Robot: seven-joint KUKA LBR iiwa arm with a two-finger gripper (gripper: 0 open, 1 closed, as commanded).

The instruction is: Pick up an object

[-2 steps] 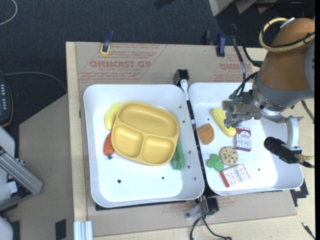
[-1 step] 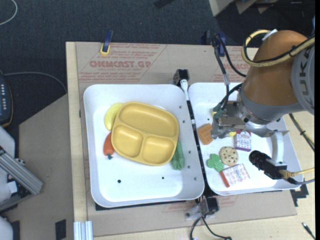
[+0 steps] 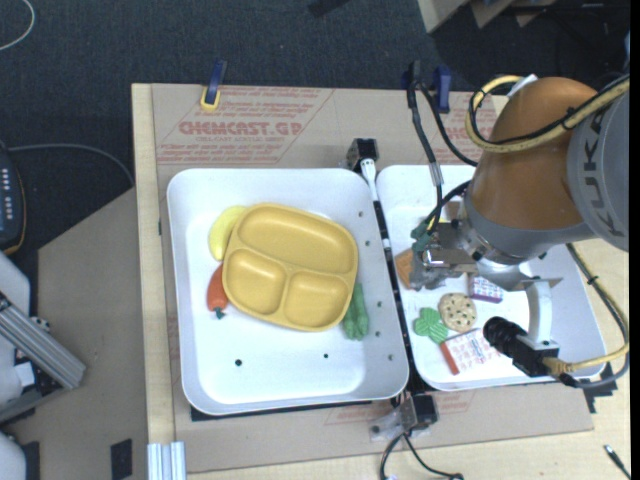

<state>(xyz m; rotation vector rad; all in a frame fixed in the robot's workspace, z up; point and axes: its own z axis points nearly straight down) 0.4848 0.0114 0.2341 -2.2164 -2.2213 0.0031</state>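
Observation:
My gripper (image 3: 428, 265) hangs low over the left part of the right bin (image 3: 590, 320), under the orange-banded wrist. A small brown-orange thing (image 3: 404, 266) lies just left of it, by the bin's wall. Just below the gripper lie a round chocolate-chip cookie (image 3: 458, 312), a green toy piece (image 3: 430, 325) and a red and white packet (image 3: 465, 351). A purple and white item (image 3: 487, 290) lies right of the cookie, partly under the wrist. I see nothing held by the gripper.
The left bin (image 3: 280, 373) holds a yellow divided plate (image 3: 288, 266) lying over a yellow banana-like piece (image 3: 222, 230), a red-orange vegetable (image 3: 216, 292) and a green leafy piece (image 3: 356, 316). A black clamp (image 3: 362, 153) sits between the bins at the back.

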